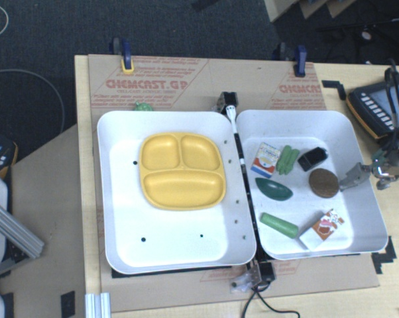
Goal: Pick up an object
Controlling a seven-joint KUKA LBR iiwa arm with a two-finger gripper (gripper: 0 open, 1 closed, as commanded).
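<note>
Nearest us, along the front of the right bin [358,244], we see a small white and red carton [322,228] lying flat, and just to its left a light green cylinder [279,224] lying on its side at a slant. A little further back a dark green leaf-shaped piece [274,189] rests near the bin's left wall, and a brown round object [323,182] sits to its right. At the right wall of this bin we see the gripper [355,175], a grey tip close beside the brown round object; it is small and partly blurred, so we cannot tell how its jaws stand, nor whether it touches the object. Further back lie a white printed packet [266,159], a green ridged piece [287,159] just beside it, and a black block [312,157] to the right of that.

In the left bin [120,230] we see a yellow divided plate [182,170], with three compartments, sitting towards the back. Beyond both bins the brown board [153,78] is held by two blue clamps [125,53].
</note>
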